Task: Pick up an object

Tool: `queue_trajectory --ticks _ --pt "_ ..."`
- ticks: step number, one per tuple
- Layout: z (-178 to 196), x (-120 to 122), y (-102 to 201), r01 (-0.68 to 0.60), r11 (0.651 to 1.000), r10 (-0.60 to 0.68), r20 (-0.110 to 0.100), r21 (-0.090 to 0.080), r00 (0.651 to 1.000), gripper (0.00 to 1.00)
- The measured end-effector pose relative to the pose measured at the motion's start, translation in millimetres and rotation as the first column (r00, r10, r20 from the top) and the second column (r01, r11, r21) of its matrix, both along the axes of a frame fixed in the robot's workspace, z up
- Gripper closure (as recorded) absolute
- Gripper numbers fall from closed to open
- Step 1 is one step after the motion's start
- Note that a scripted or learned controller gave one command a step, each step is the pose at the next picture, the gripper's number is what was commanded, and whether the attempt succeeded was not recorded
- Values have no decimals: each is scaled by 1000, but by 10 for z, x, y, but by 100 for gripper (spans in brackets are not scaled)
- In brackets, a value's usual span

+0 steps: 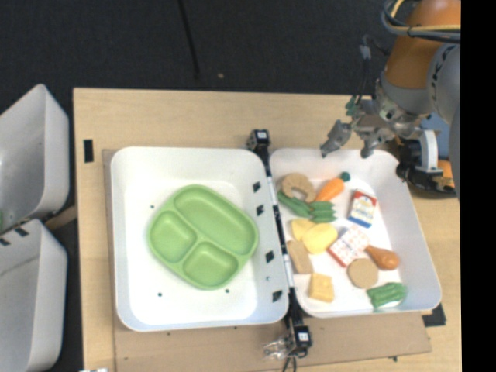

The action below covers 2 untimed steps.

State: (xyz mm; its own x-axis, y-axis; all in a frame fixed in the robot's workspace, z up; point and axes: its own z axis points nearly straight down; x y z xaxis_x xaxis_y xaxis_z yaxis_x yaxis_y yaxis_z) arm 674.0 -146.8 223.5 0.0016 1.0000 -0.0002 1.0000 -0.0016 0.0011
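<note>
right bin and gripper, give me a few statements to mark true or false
1. The green tray lies in the left bin. True.
2. The carrot lies in the left bin. False: it lies in the right bin, near the far edge.
3. The gripper holds the carrot. False: it hovers open above the bin's far edge, with nothing between its fingers.
4. The green tray has three compartments. True.
5. A green pepper lies by the right bin's near corner. True.
</note>
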Motion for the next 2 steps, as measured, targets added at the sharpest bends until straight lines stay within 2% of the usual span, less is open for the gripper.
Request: queue_trajectory --ticks 1,2 --pt "-445 -681 411 -1 1000 1 -9 2 1000 0" --pt "-1237 -1066 463 -1 1000 1 -9 1 1000 0"
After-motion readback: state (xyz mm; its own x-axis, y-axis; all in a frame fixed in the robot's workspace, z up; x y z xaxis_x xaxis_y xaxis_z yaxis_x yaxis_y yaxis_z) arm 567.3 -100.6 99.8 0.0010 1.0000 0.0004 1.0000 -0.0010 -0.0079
